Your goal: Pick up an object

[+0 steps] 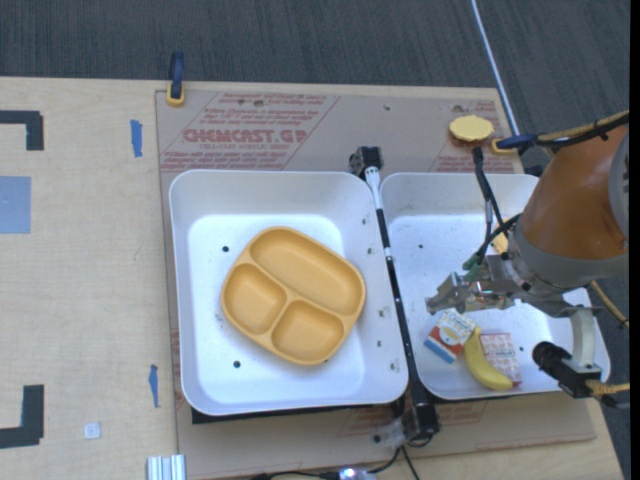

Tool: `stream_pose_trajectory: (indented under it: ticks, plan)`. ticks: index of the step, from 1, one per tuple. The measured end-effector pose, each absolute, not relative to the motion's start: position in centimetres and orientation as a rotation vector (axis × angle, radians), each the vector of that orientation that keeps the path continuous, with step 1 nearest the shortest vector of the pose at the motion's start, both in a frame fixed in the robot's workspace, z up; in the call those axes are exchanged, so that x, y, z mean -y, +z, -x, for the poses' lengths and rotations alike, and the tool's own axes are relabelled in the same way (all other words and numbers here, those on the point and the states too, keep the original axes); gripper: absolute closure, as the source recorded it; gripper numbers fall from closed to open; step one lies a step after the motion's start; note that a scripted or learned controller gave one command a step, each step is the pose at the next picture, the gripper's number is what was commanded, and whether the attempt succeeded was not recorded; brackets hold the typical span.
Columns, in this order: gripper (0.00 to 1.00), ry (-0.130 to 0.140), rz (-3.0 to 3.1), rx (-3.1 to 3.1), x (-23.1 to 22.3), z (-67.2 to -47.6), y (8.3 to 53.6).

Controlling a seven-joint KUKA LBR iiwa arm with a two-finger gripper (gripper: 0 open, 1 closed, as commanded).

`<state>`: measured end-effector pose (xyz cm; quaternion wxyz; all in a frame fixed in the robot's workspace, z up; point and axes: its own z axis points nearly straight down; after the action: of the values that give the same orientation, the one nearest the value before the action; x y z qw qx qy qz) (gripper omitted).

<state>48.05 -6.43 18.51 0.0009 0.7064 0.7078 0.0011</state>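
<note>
Nearest the camera, a banana (486, 366) and two small packets (452, 334) lie bunched by the right bin's front wall (500, 392). Just above them hangs the tool (447, 296); whether it is open or closed I cannot tell. I judge this the approach step: next comes a descent onto one item, wary of the wall. Behind, that bin's floor lies open; the left bin (190, 268) holds a yellow divided plate (293, 295).

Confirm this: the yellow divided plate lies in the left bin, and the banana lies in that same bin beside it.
Wrong on the banana. The camera view shows the plate in the left bin, but the banana lies in the right bin, near its front edge, below the gripper.
</note>
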Motion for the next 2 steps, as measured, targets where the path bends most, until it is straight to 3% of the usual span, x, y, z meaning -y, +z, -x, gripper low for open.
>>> stream_pose_trajectory:
  ticks: [1, 2]
  plan:
    - [1.0, 0.001, -2.22, -2.219, 10.2, -48.0, 20.9]
    - [1.0, 0.004, -2.217, -2.222, 3.2, -48.1, 25.3]
